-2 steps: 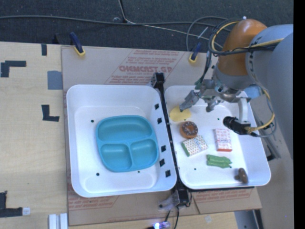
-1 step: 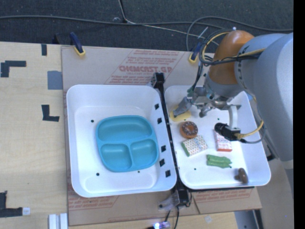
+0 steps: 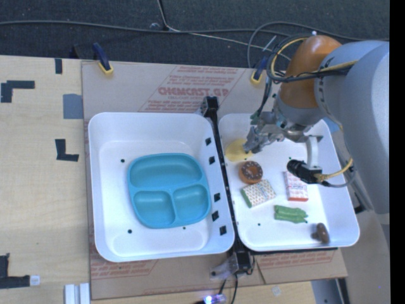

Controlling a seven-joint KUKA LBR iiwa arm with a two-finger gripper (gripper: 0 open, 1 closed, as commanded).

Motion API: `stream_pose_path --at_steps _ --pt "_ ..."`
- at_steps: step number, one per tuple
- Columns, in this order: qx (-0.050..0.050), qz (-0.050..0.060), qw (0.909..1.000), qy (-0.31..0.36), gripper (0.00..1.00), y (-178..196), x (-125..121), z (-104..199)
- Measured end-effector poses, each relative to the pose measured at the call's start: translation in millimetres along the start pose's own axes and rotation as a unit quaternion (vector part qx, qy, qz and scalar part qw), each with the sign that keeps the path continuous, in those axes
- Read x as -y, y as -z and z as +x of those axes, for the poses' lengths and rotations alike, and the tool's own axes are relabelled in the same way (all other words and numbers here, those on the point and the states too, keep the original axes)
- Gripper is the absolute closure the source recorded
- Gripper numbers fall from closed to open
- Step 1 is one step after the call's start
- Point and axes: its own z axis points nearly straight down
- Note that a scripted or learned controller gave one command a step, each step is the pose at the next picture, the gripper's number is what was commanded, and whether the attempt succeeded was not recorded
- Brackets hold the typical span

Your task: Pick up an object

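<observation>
The gripper [image 3: 254, 142] hangs low over the yellow object [image 3: 235, 150] at the right bin's [image 3: 338, 236] divider-side edge, just above the chocolate doughnut [image 3: 251, 171], so the reach-in step seems underway; next it must close squarely on that piece.

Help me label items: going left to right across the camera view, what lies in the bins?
Blue divided tray → yellow piece → chocolate donut → checkered packet → green pod → brown item.

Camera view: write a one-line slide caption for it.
KUKA arm's gripper poised over a yellow item in the right bin; blue divided tray in the left bin.
</observation>
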Motion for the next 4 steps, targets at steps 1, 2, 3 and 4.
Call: stream_pose_path --at_steps 1,2,3,4 --pt "0.0 -0.003 1.0 -0.001 1.0 44.2 -2.5 -5.5" --pt "0.001 -0.004 1.0 -0.001 1.0 105.1 -8.8 -10.9" --pt "0.0 -0.004 1.0 -0.001 1.0 154.2 -9.7 -10.7" --pt "0.0 0.001 1.0 0.0 1.0 137.7 18.7 34.4"
